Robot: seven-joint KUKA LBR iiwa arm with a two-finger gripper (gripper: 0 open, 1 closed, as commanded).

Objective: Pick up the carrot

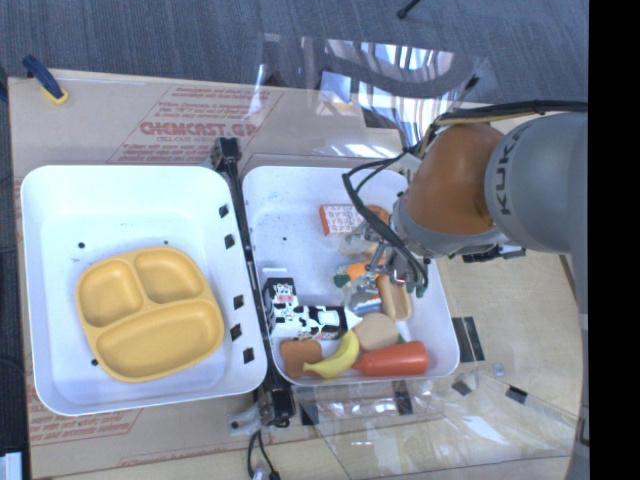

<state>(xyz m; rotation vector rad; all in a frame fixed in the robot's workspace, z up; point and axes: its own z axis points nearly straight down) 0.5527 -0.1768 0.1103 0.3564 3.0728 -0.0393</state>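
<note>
From up here the grey arm with its orange band [455, 183] comes in from the right and bends down over the right-hand shallow white bin [290, 203], its two-finger gripper [385, 266] buried in the heap of toy food near the bin's right wall. The tangle of cables and parts there hides the tip well enough that I cannot tell whether that hand is open, closed, or has anything in it. The long red-orange carrot [392, 359] lies flat along the bin's near edge, at the bottom right corner, just below the gripper and apart from it. A yellow plastic banana [335, 359] curls against the carrot's left end, and a brown sausage-like piece [299, 353] sits just left of the banana. A pale tan rounded lump [377, 332] rests right above the carrot, touching it. A black-and-white cow-patterned block [303, 317] lies to the left of that, with a small dark carton [280, 292] standing beside it. Further back in the same bin is a small red-and-white packet [338, 219], close to the arm's wrist. The left-hand white bin [50, 208] holds a yellow divided plastic tray [150, 311] with three compartments, sitting toward its near side.
</note>
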